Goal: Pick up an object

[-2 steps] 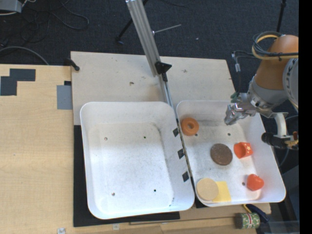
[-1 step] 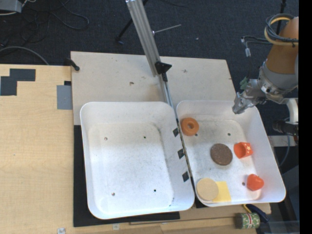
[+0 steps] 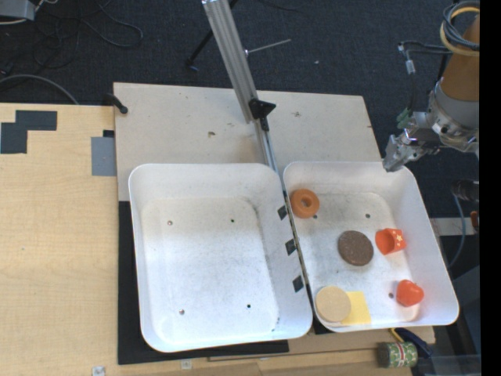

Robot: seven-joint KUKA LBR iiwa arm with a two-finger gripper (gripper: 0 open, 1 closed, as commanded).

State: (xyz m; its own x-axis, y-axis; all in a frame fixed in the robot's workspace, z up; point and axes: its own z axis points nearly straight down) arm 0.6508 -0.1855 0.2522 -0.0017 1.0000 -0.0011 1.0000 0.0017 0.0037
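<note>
Gripper (image 3: 394, 157) hangs over the right bin's (image 3: 427, 210) far corner; I cannot tell its state. Donut (image 3: 304, 203) lies well apart.

Two white bins (image 3: 207, 180); five objects in the right one: doughnut (image 3: 304, 203), two discs (image 3: 355, 248), two orange pieces (image 3: 390, 241).

Claw (image 3: 394, 157) low, arm angled down

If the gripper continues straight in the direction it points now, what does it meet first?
The gripper points down-left over the right bin's far right corner, so it would probably meet the rim or bare floor there first. Depth is unclear from this one view.
</note>
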